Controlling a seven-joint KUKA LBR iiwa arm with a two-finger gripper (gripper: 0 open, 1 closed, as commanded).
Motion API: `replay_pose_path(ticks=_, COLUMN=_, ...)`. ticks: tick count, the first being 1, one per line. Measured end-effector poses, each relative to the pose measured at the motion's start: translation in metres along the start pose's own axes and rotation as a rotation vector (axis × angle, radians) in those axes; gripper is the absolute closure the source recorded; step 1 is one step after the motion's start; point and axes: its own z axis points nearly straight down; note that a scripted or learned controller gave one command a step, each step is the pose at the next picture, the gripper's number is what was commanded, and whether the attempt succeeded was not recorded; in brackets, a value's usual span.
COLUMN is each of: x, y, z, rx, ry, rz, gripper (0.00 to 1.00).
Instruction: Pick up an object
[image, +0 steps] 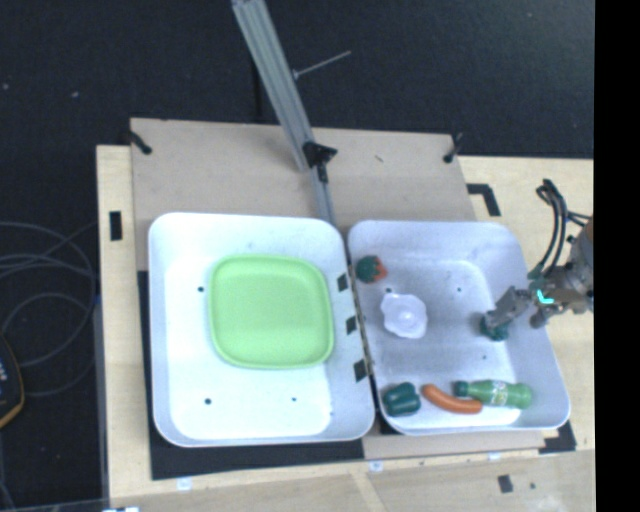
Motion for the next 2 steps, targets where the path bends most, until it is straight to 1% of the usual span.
replay_pose_path(ticks=1, x=0.000, y=0.000, z=0.000, rx=0.000, ry=0.000, rz=0.000, gripper=0.00)
replay_pose_path(ticks=2, x=-0.005, y=0.004, z=0.060, rx=0.005, ry=0.001, rz=0.001, gripper=0.00)
